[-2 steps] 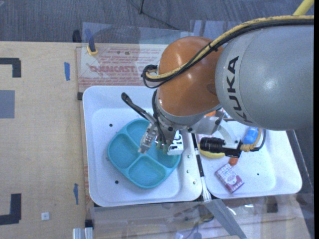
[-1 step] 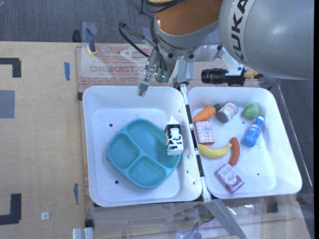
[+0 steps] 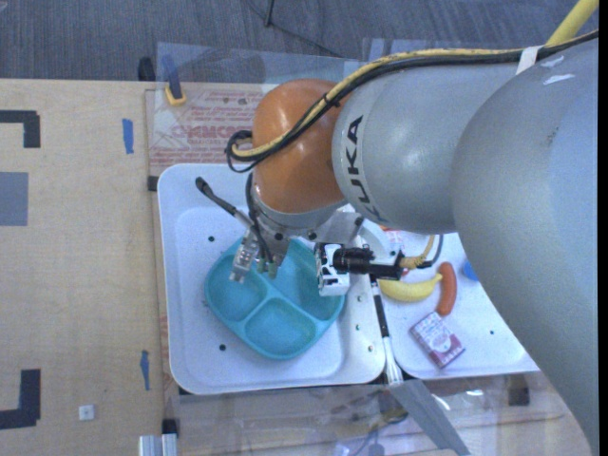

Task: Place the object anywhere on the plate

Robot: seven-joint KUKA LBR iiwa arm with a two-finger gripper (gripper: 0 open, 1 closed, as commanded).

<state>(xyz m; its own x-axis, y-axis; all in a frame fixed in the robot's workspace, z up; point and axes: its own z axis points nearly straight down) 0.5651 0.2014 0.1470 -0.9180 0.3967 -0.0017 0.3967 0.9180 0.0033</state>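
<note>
A teal plate (image 3: pixel 278 329) with three compartments lies in the left white bin (image 3: pixel 190 350). My gripper (image 3: pixel 256 257) hangs over the plate's upper left compartment, low above it, below the orange wrist band (image 3: pixel 290 160). A small pale grey piece (image 3: pixel 243 258) shows at the gripper's tip above the plate's left rim; I cannot tell whether it is a held object or part of the gripper. The big grey arm hides the top of both bins.
The right bin (image 3: pixel 484 350) holds a banana (image 3: pixel 414 290), an orange-red oblong piece (image 3: pixel 446 294) and a small red and white packet (image 3: pixel 437 339). A black cable (image 3: pixel 217 199) juts out left of the wrist. Wooden bench lies to the left.
</note>
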